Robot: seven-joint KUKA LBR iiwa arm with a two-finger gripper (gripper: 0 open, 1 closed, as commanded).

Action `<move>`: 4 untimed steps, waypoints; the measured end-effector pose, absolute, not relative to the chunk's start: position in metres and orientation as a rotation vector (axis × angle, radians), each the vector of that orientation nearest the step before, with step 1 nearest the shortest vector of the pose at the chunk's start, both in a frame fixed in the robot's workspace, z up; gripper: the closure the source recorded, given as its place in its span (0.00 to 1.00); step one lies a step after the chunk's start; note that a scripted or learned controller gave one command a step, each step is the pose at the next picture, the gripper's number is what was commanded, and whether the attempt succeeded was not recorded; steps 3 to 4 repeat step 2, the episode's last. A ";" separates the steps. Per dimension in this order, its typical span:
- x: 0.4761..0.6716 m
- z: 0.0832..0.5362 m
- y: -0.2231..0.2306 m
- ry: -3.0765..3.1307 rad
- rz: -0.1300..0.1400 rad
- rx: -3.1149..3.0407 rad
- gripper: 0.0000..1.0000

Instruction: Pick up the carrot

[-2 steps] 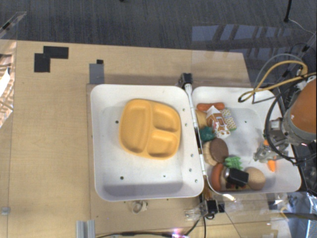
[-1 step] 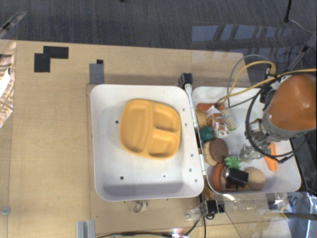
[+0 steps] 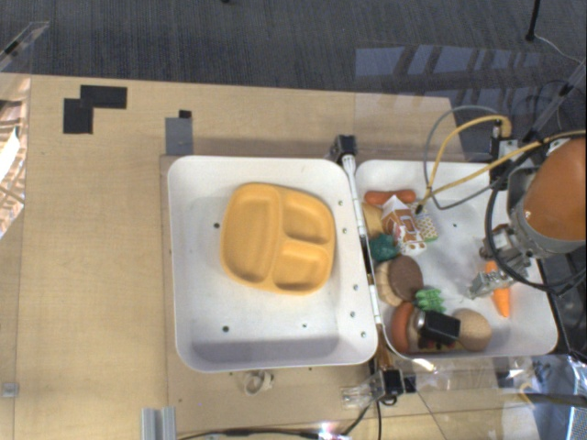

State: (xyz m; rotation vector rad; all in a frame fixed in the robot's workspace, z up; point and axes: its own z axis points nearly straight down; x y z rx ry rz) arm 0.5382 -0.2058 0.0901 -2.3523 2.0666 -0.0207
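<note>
the carrot [image 3: 501, 299] lies in the right bin [image 3: 459, 246], near its right wall, directly against the gripper [image 3: 486, 282], whose tip sits just left of and above it. whether the gripper is clamped on the carrot cannot be told.

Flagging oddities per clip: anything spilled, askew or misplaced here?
Nothing spilled or damaged. The yellow divided tray sits slightly askew in the left bin. In the right bin, most toy food is piled along its left wall, with the carrot lying apart by the end effector.
</note>
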 end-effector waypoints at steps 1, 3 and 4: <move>0.539 0.124 -0.163 2.491 -0.006 -1.899 1.00; 0.594 0.089 -0.205 2.054 -0.015 -2.362 1.00; 0.594 0.089 -0.205 2.054 -0.015 -2.362 1.00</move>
